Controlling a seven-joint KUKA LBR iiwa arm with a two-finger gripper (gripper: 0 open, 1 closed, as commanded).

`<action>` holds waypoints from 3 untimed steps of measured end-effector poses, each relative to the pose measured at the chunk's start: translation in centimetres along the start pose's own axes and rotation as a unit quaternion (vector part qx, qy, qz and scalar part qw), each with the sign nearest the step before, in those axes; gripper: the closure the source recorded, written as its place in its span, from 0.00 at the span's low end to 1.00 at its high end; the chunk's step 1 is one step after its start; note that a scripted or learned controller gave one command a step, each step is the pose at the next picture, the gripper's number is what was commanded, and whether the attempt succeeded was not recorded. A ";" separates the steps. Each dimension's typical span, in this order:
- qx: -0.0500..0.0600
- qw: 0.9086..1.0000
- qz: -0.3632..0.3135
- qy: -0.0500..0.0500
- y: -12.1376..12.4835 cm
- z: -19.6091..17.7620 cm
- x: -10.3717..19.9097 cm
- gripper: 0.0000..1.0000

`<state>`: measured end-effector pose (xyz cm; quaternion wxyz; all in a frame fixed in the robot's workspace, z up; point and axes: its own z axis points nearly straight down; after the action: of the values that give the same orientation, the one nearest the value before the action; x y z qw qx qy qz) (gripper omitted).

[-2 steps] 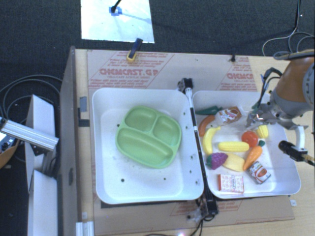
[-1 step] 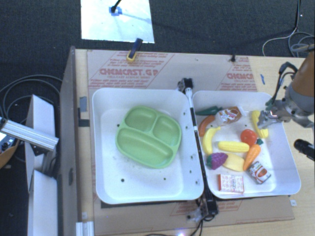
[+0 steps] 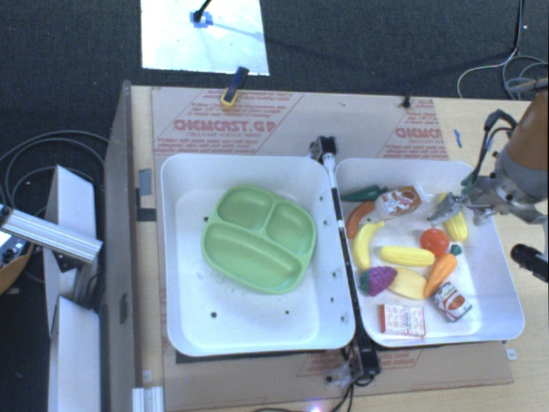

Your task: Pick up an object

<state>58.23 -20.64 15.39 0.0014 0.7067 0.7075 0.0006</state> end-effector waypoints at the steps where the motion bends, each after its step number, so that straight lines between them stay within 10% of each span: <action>1: 0.003 1.000 0.001 0.001 -2.0 6.9 1.8 0.00; 2: -0.001 1.000 0.000 0.000 -1.7 5.4 1.7 1.00; 3: -0.002 1.000 -0.006 0.002 3.3 2.6 10.0 1.00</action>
<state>61.57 -10.61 12.75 0.0015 0.7025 0.7117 0.0029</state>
